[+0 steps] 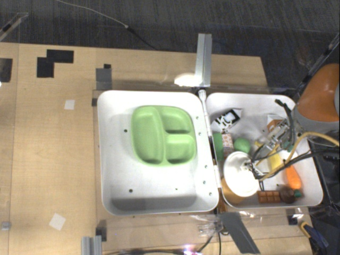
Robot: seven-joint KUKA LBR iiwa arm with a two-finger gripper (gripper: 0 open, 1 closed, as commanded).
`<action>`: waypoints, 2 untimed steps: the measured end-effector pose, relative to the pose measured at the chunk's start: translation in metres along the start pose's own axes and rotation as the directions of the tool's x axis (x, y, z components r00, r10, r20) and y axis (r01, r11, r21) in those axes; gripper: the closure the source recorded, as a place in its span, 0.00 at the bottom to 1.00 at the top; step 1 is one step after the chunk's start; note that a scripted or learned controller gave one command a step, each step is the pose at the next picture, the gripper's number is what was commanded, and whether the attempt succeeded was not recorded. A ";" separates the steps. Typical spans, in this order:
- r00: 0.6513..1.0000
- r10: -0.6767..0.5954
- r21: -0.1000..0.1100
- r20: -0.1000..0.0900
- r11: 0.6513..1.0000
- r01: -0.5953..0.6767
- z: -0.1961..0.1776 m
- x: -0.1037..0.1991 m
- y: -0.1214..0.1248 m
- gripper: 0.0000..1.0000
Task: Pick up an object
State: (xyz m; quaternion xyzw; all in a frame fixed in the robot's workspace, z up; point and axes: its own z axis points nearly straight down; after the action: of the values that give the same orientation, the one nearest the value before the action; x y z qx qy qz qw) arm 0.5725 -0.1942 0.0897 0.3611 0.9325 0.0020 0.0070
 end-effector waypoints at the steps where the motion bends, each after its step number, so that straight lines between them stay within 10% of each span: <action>1: 1.000 -0.004 0.001 -0.001 1.000 0.004 0.001 -0.006 0.021 0.00; 2: 1.000 -0.011 -0.003 0.012 1.000 0.011 -0.015 -0.010 0.024 1.00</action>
State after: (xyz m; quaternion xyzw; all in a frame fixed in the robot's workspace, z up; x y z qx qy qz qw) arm 0.5953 -0.1832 0.1052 0.3557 0.9345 0.0014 0.0133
